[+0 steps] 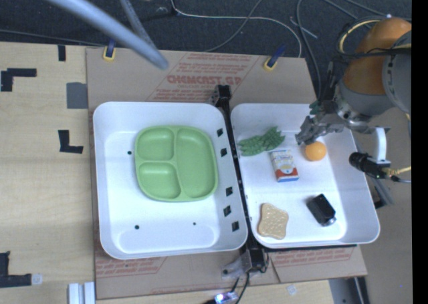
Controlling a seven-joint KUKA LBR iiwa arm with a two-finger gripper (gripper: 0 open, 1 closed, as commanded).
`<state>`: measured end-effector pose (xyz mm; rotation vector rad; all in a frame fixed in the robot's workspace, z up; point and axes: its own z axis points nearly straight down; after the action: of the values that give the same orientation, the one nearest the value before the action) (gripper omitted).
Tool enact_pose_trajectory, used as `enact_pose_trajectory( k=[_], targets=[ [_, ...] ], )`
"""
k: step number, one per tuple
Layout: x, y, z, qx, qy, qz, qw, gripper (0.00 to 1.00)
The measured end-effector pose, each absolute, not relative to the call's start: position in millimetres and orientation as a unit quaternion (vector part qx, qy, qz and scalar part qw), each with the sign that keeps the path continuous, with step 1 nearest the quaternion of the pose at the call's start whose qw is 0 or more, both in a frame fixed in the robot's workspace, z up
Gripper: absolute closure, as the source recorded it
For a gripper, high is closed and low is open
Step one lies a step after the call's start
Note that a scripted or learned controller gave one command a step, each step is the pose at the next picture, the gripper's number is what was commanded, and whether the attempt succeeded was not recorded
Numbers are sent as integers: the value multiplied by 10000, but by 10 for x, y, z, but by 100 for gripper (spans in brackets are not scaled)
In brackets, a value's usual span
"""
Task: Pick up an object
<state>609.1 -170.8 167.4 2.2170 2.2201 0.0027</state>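
The right bin [354,226] holds a small orange fruit [315,152], a green leafy piece [261,141], a small white and red carton [285,165], a black block [322,209] and a slice of toast [273,221]. My gripper [309,130] hangs over the bin's back right part, just up and left of the orange fruit, almost touching it. No object sits between its fingers from this angle.
The left bin [114,229] contains a green divided plate [176,163]. A black hinge strip [231,162] runs between the bins. Cables [281,9] lie on the dark surface behind. The arm's orange band [378,55] stands over the bench's right side.
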Motion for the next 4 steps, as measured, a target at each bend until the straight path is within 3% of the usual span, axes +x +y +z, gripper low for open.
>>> enact_pose_trajectory(
  k=[2, 4],
  targets=[
    [6112, -1761, 2639, 7066, 7076, 6, 13, 100],
    [6184, -605, 2569, 7048, 7094, 1, -4, 100]
  ],
)
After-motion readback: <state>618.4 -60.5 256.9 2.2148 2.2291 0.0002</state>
